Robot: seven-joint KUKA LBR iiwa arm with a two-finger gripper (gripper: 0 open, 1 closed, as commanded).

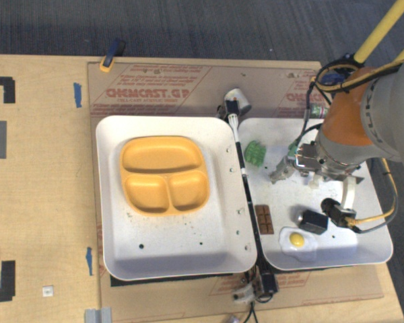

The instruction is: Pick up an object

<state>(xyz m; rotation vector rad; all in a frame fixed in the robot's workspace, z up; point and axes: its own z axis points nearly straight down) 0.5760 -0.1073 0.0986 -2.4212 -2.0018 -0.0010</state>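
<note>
Over the right bin (pixel 372 242) your tool (pixel 283 173) hangs just right of the green object (pixel 255 153); you cannot tell whether it is open or closed.

We are counting two white bins (pixel 114 214) (pixel 363 242), one yellow divided plate (pixel 165 173), one green toy (pixel 255 153), one brown bar (pixel 263 219) and one fried egg (pixel 296 239).

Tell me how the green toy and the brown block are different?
The green toy is bumpy and roundish; the brown block is a flat rectangle. The green toy lies farther back, the brown block nearer the front. Both lie in the right bin along its left wall.
</note>
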